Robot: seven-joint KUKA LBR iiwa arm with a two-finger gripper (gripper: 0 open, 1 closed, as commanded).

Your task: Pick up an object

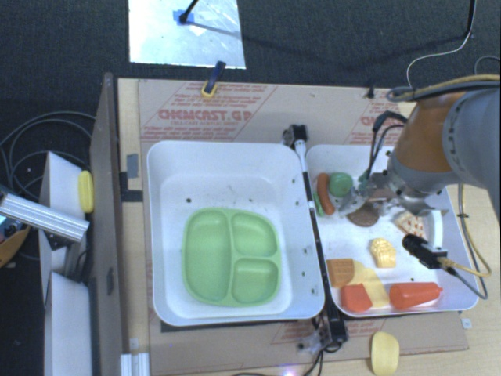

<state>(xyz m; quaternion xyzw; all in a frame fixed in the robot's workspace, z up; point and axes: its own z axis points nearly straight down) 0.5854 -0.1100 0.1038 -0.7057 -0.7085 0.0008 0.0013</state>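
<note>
pale green tray [232, 257]; white bins [176, 171]

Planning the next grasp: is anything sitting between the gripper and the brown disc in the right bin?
Nothing visible does. The gripper hangs right at the brown disc, at its upper left edge. The green ball and orange sausage lie to the left, off that path.

Two white bins sit side by side: the left bin [168, 233] and the right bin [462, 292]. One green divided plate [232, 255] lies in the left one. The right one holds about eight small food pieces, among them one green ball [340, 184], one sausage [323, 193], one brown disc [363, 216] and one yellow corn piece [383, 252].
</note>
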